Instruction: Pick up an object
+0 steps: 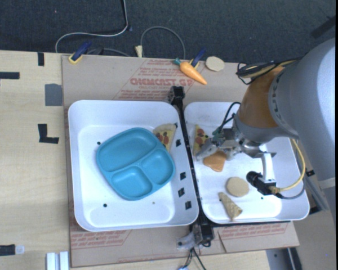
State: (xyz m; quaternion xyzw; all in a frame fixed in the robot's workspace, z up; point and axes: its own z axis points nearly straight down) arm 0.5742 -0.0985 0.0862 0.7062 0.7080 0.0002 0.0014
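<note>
camera view: looking down at a slant on two white bins side by side on a cardboard sheet.
arm: grey, with an orange band (259, 103), reaching in from the right over the right bin (293, 210).
gripper (213, 148): low in the right bin's upper left part; whether it is open or closed, i cannot tell.
orange-brown piece (215, 162): lies just below the gripper, touching or nearly so; not seen to be held.
pizza slice (200, 136): just left of the gripper, by the divider.
tan round piece (237, 187): lower right of the gripper, apart from it.
cone-like piece (231, 206): near the bin's front wall.
left bin (79, 167): holds a blue divided plate (135, 163) and another pizza slice (165, 134).
behind the bins: a toy carrot (192, 72) and a pale disc (214, 64) on the cardboard.
</note>
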